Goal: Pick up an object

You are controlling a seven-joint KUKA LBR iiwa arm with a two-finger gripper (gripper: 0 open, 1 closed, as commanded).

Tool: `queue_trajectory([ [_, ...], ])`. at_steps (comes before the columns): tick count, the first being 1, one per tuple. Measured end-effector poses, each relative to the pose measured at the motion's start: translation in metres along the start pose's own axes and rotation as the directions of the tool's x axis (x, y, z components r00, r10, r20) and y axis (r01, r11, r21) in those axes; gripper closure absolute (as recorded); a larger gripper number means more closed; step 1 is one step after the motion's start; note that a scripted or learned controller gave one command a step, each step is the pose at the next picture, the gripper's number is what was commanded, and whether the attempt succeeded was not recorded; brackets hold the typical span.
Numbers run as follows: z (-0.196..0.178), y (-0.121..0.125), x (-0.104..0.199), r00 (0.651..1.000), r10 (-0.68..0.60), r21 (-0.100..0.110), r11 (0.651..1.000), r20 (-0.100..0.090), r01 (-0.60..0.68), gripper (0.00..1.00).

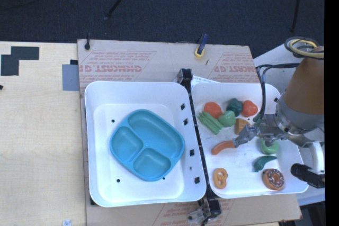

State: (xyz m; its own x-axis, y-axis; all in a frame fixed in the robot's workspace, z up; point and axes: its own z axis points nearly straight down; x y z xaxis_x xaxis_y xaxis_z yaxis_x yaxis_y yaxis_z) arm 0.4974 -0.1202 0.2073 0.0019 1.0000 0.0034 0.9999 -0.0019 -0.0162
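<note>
My gripper (258,139) hangs low over the middle of the right bin (288,188), open, with nothing visibly held between its fingers. One finger (244,137) points at the right end of an orange carrot-like piece (223,147). The other finger (271,140) lies over a green ring-shaped toy (267,147). A small brown-orange piece (241,125) sits just above the left finger. The grey arm with its orange band (307,87) comes in from the right and covers the bin's right side.
The right bin also holds a red-orange tomato (212,109), green beans (210,123), a green pepper (227,118), a dark green piece (233,107), a red piece (249,108), a teal piece (263,162), a pretzel (220,177) and a donut (273,179). A blue divided plate (146,144) lies in the left bin (98,114).
</note>
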Motion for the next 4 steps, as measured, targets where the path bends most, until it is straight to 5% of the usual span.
queue_trajectory([
  [1, -0.006, 0.002, 0.000, 1.000, -0.002, -0.011, 1.000, 0.002, 0.002, 0.00],
  [3, 0.108, -0.011, 0.006, 1.000, -0.003, -0.006, 1.000, 0.000, 0.003, 0.00],
  [4, 0.121, -0.011, 0.007, 1.000, -0.002, -0.011, 1.000, 0.001, 0.002, 0.00],
])
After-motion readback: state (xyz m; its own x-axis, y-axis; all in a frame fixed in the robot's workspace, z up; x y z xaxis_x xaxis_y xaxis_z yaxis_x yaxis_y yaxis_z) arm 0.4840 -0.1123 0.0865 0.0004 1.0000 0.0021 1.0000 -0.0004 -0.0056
